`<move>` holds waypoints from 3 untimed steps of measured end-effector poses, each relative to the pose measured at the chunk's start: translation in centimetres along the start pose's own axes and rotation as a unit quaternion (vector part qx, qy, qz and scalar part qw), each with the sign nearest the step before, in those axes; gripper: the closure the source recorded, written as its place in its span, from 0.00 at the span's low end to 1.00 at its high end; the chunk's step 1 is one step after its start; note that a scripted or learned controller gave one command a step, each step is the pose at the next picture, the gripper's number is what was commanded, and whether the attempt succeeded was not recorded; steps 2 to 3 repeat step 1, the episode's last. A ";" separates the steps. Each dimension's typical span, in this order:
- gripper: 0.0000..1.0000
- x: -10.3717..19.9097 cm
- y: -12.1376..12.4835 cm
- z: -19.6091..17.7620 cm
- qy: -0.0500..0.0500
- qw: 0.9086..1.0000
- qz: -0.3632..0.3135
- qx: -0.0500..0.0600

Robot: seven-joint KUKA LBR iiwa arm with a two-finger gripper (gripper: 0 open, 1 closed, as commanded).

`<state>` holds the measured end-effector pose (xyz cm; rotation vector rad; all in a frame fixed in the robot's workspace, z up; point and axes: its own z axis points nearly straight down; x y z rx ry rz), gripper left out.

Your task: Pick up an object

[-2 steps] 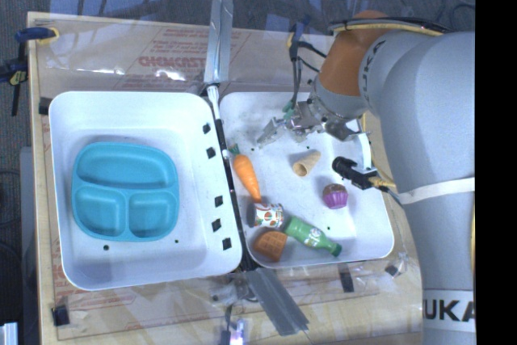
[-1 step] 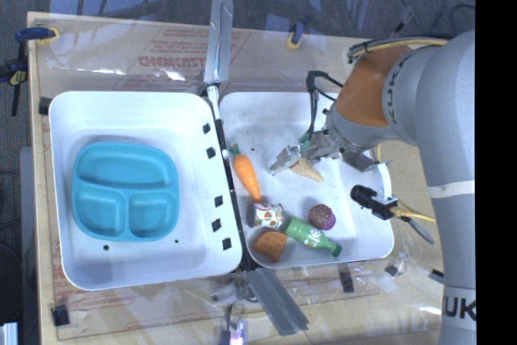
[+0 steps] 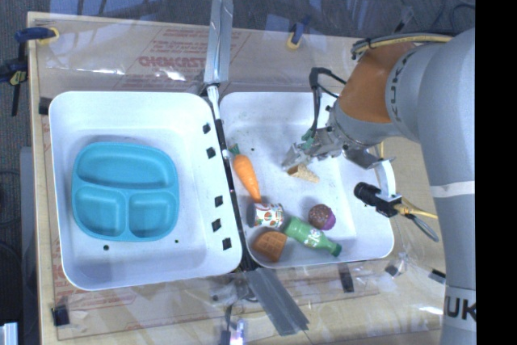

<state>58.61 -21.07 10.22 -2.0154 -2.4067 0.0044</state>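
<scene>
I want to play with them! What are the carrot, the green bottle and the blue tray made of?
All look like plastic toys. The carrot is smooth, even orange, probably moulded plastic. The green bottle looks glossy, with a printed label, likely plastic too. The blue tray has soft rounded compartments and a dull sheen, so plastic seems likeliest.

Bright blue tray [image 3: 124, 191] in a white bin [image 3: 65, 125]; orange carrot [image 3: 245, 176]; green bottle [image 3: 312, 236]; dark maroon ball [image 3: 321, 216]; orange-banded grey arm [image 3: 420, 93].
</scene>
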 end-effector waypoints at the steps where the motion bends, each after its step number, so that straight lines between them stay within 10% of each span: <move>1: 1.00 9.2 2.2 -8.6 0.000 0.999 -0.049 -0.002; 3: 1.00 9.2 2.2 -8.6 0.000 0.999 -0.049 -0.002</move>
